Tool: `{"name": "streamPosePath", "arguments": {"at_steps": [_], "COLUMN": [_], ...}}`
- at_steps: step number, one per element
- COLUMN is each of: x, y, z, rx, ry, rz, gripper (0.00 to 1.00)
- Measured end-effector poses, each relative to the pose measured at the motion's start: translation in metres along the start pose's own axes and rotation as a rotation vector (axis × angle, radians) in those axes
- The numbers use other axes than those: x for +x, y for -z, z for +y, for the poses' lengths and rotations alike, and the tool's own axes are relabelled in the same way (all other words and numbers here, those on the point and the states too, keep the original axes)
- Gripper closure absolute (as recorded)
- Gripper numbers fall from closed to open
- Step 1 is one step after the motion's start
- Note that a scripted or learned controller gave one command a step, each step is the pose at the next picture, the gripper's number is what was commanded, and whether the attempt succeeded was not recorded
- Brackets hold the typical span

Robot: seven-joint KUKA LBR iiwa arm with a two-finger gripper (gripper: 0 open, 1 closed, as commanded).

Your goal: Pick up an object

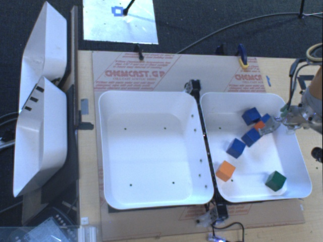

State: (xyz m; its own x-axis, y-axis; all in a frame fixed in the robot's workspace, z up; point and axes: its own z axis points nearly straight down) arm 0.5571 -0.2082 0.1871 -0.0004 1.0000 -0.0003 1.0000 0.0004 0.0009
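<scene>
Arm reaching into the right bin (298, 185) from the right, among scattered blocks.
The gripper (272, 123) is sitting low by the bin's far right side, its tip beside a small orange piece (259, 125) and two blue blocks (251, 116) (251, 136); how the jaws are standing cannot be told. A third blue block (235, 147), an orange block (225, 171) and a green block (275, 180) are lying nearer. The left bin (108, 150) is sitting alongside on the counter (166, 67).

One fixed camera above the bench (151, 67), looking down at a slant, both white bins (151, 102) fully framed
</scene>
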Motion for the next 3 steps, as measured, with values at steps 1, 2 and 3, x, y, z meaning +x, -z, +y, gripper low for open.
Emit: {"name": "streamPosePath", "arguments": {"at_steps": [1,2,3], "x": [0.022,0.042,0.019], "y": [-0.105,-0.100,-0.100], "z": [-0.019,0.021,0.061], "rx": [0.008,-0.002,-0.001], "ry": [0.000,0.003,0.000], "rz": [0.003,0.000,0.000], "gripper": [0.00,0.00,0.00]}}
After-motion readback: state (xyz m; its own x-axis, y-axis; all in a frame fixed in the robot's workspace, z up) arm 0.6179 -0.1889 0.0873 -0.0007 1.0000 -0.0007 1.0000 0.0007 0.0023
